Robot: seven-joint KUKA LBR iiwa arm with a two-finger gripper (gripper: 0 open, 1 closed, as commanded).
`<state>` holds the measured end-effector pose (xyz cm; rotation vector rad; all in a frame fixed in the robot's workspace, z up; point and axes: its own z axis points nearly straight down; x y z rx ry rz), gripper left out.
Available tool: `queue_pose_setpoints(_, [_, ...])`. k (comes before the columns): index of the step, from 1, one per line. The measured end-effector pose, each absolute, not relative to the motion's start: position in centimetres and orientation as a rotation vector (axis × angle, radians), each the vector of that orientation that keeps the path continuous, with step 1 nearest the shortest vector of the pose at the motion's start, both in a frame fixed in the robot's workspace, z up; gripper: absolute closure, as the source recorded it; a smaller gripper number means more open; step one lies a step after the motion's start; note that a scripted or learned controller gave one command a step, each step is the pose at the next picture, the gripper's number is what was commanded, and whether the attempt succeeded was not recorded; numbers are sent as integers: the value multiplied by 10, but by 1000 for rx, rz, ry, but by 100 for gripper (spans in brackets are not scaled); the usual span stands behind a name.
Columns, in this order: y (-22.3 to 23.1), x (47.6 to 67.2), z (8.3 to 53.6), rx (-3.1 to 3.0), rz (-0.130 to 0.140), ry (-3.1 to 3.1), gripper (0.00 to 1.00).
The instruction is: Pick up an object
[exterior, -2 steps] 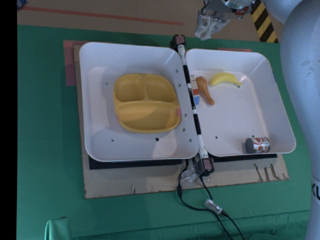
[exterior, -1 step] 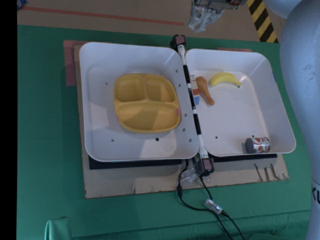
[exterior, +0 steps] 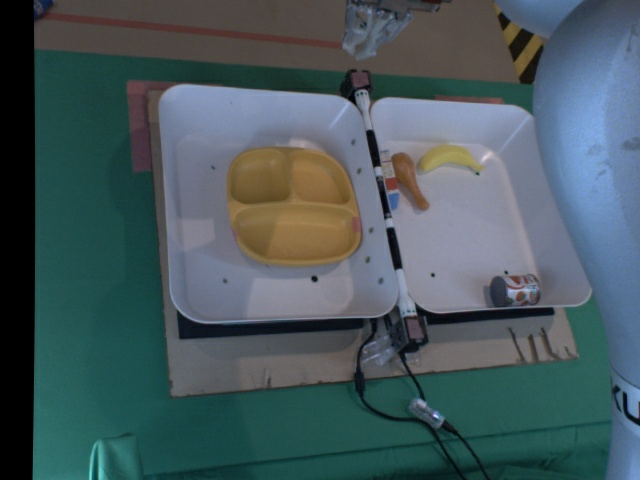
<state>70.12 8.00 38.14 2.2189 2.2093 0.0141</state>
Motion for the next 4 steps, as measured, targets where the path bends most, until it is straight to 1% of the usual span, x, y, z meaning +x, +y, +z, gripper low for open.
queue_pose_setpoints(1, [133,701,399,2219,16,2210,100])
queue_pose_setpoints(2, [166,701,396,2220,16,2210,100])
queue_pose_setpoints(3, [164,688,347,2225,7,2208,100])
queue_pose_setpoints(4, [165,586,316,2226,9,2214,100])
